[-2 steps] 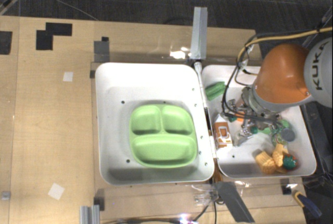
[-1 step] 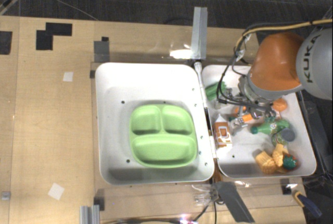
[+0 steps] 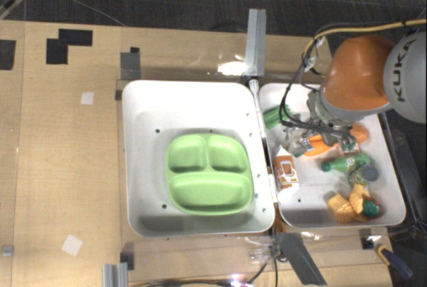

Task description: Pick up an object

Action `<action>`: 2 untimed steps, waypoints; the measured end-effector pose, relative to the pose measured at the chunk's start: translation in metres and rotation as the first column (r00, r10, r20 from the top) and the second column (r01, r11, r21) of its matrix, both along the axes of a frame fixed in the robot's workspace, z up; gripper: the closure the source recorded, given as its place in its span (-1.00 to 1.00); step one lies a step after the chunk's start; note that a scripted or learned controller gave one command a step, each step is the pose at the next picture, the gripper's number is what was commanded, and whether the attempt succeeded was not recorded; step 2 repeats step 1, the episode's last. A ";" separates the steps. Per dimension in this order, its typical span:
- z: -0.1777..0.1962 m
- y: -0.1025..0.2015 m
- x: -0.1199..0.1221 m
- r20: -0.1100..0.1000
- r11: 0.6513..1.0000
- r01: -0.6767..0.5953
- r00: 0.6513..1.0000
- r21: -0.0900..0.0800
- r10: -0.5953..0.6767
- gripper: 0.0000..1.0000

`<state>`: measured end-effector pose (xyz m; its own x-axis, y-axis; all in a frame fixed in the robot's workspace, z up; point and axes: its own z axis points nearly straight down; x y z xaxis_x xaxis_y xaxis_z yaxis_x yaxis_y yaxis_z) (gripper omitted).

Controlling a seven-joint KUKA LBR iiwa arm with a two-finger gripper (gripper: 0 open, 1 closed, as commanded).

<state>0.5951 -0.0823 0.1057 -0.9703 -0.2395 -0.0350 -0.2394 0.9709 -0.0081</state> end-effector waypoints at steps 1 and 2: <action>0.111 -0.011 0.036 -0.014 0.997 -0.081 0.997 -0.004 0.081 1.00; 0.111 -0.011 0.036 -0.014 0.997 -0.081 0.997 -0.004 0.081 1.00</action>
